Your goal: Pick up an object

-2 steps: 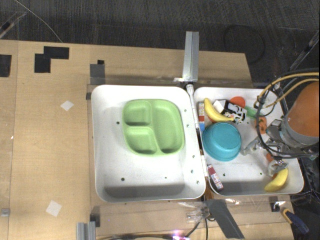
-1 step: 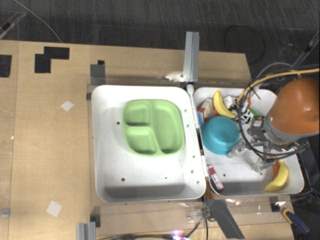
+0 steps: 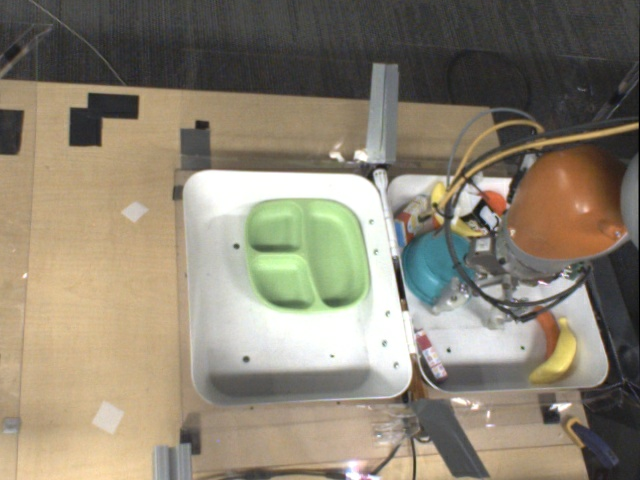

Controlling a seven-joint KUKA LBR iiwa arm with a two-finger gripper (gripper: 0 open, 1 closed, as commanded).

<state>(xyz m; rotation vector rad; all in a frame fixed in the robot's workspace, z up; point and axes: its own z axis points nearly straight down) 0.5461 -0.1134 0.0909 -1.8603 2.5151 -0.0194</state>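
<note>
While the arm (image 3: 570, 208) hangs over the right bin (image 3: 600, 368), its orange band hides the gripper; whether the tool is spread or pressed together cannot be told. Right bin contents: teal bowl (image 3: 428, 266) at the left wall, partly under the cables; yellow banana (image 3: 558, 356) near the front right corner; small red-labelled item (image 3: 427, 352) at the front left. Left bin (image 3: 215, 268): green three-compartment tray (image 3: 305, 254), lying flat near the middle.
</note>
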